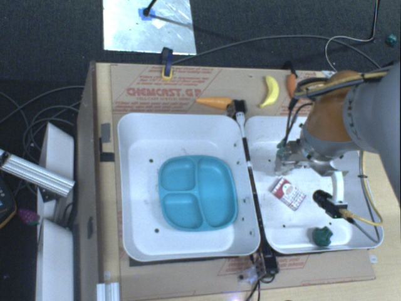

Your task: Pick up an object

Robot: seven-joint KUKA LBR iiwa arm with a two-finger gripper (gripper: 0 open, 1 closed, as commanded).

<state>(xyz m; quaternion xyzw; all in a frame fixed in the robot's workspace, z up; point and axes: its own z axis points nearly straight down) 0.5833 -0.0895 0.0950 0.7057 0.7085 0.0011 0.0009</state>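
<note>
In the right bin (269,231) a small red and white packet (288,193) lies flat near the middle. A dark green lump (322,235) rests by the bin's front edge. My gripper (285,158) hangs low over the bin's left half, just above and behind the packet, at the end of the grey arm with its orange band (326,115). Nothing can be seen held in it. The left bin (135,168) holds a blue divided plate (197,191).
On the cardboard behind the bins lie a banana (270,91), a carrot (213,103) and another small orange piece (292,83). A black cable with a yellow end (335,209) trails from the arm across the right bin. The ridge where the bins meet (249,174) runs just left of the gripper.
</note>
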